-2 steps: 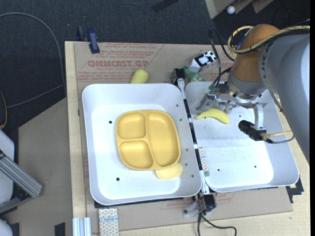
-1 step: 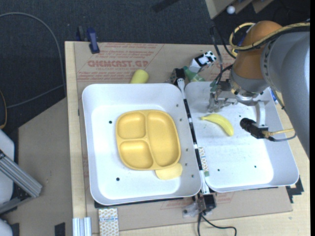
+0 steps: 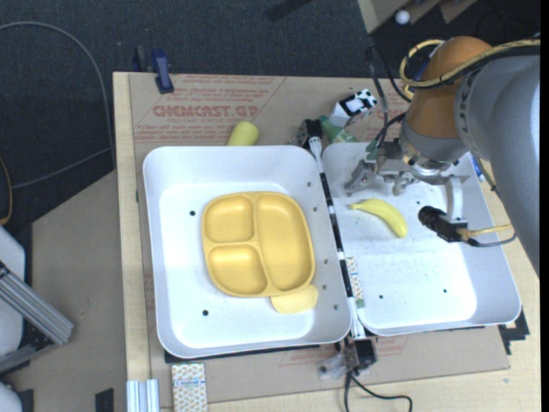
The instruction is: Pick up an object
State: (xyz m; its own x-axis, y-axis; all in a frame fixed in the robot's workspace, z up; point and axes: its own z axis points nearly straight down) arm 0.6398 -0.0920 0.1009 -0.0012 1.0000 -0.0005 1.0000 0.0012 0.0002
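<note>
A yellow banana [image 3: 383,215] lies in the upper left part of the right bin [image 3: 446,307]. My gripper [image 3: 380,178] hangs just above and behind the banana, near the bin's back wall, below the orange wrist band [image 3: 446,84]. Its two grey fingers [image 3: 360,178] stand apart, open, with nothing between them. In the left bin [image 3: 171,256] rests a yellow divided plate [image 3: 257,243], with a pale yellow piece [image 3: 294,299] poking out from under its near edge.
A small yellow object [image 3: 243,133] lies on the cardboard behind the left bin. A black-and-white item [image 3: 356,104] and dark clutter [image 3: 313,131] sit behind the bins' divider. A blue clip [image 3: 160,69] is at the board's back left.
</note>
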